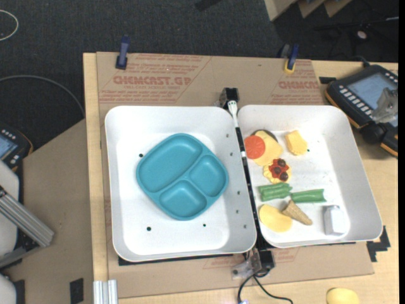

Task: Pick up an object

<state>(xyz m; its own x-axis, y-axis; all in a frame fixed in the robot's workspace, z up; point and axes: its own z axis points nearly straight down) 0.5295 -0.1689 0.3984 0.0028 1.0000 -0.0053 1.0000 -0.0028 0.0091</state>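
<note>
While a blue divided plate [182, 176] is seen in the left bin [120, 170], small toy foods are scattered in the right bin [354, 163], among them two green beans [292, 194]

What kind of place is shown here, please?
Probably a robotics lab test bench: two white bins clamped on a cardboard sheet, toy food for picking, and a teach pendant nearby.

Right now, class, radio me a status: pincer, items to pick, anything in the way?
Toy food pieces loose in right bin. Teal divided plate alone in left bin. Nothing covering the pieces.
</note>
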